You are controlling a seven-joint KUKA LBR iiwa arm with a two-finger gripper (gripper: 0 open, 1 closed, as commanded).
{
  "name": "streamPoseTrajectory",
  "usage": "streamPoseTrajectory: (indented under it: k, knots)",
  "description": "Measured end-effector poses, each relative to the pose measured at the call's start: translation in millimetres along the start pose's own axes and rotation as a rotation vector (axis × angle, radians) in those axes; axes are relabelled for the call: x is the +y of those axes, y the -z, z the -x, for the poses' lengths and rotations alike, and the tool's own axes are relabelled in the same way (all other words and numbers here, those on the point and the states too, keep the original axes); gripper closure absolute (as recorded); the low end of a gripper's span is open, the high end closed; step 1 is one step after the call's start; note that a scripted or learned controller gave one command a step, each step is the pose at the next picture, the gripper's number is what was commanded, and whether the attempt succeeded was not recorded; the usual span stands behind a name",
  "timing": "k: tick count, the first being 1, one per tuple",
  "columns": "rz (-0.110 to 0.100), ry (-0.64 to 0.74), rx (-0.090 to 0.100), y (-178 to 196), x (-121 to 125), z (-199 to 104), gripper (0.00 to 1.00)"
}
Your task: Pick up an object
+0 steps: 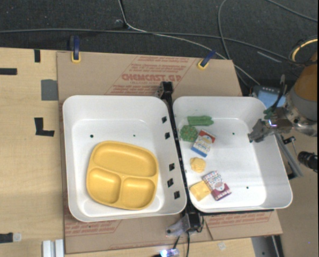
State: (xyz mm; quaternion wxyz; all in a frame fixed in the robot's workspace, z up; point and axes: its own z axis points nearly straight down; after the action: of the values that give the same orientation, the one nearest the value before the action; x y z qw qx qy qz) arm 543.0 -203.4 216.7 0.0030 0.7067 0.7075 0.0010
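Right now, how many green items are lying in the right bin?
2. The long green item lies near the back of the right bin; the rounder green item lies just in front of it, toward the divider. None seems hidden.

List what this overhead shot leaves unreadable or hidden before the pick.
- Hand over the right bin's right rim: dark and small, so its fingers cannot be told apart.
- Arm: cut off by the frame's right side.
- Small box and maroon packet: print too small to read.
- Green items: blurred together, so their count is unclear.
- Yellow tray in the left bin: hides the floor beneath it.
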Motion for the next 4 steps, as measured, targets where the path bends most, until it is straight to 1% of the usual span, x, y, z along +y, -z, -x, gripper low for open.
streamPoseTrajectory:
  k: [1,2,3,4]
  knots:
    - [-0.004,0.0,0.002,20.8,0.9,-0.1,1.0]
    - [-0.008,0.004,0.004,9.7,-7.7,-55.1,1.0]
    - [-0.005,0.006,0.004,15.9,-2.0,-110.1,1.0]
    - [-0.008,0.006,0.005,16.3,-7.2,-174.2,1.0]
